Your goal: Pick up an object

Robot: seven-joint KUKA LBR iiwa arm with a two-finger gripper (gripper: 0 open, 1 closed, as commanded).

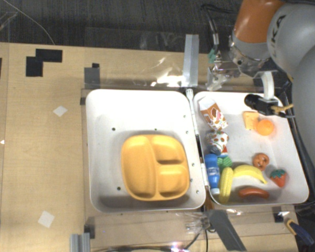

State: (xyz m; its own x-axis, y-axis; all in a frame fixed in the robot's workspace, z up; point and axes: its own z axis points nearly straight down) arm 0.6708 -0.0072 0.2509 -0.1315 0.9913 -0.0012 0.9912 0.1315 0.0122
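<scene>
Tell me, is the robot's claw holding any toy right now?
No toy shows in the gripper. It sits over the right bin's top edge, away from the banana and orange.

text: partial "K" lettering | on: grey arm [296, 33] casing | other print: unreadable

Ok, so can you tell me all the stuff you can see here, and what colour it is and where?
Left bin: 1, white, left half of the bench.
Divided tray: 1, yellow, in the left bin toward its near side.
Right bin: 1, white, beside the left bin.
Cartons: 2, white with red print, far-left part of the right bin.
Bottle: 1, blue, along the right bin's left wall.
Corn cob: 1, yellow, near-left of the right bin.
Banana: 1, yellow, beside the corn.
Sausage: 1, red-brown, under the banana.
Strawberry: 1, red, near-right.
Orange: 1, orange, far-right.
Arm: 1, grey and orange, top right.
Gripper: 1, metal, above the right bin's far edge.
</scene>
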